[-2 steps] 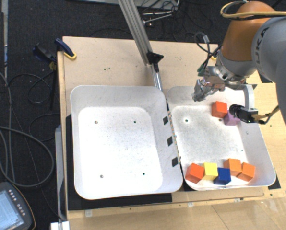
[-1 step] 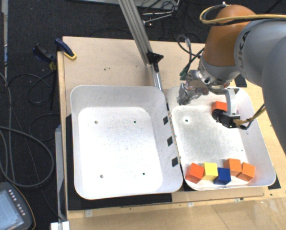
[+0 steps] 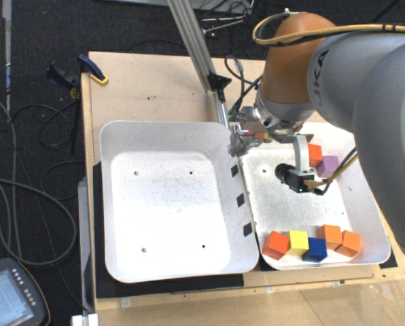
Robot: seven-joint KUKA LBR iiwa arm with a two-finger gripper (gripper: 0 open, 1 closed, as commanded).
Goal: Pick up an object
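Note:
My gripper point(image 3: 240, 140) hangs over the back left corner of the right bin point(image 3: 365, 209), close to the wall shared with the left bin. An orange block point(image 3: 315, 154) and a pale purple block point(image 3: 329, 165) lie by the right wall, just right of the wrist. Along the front wall sits a cluster: a red-orange block point(image 3: 277, 244), a yellow block point(image 3: 298, 240), a blue block point(image 3: 316, 250) and two orange blocks point(image 3: 332, 234) point(image 3: 352, 242). Nothing shows between the gripper's tips.
The left bin point(image 3: 114, 202) stands beside the right one on the wooden bench. A slanted metal pole point(image 3: 192, 39) rises behind the bins. Clamps point(image 3: 77, 73) lie at the bench's back left corner.

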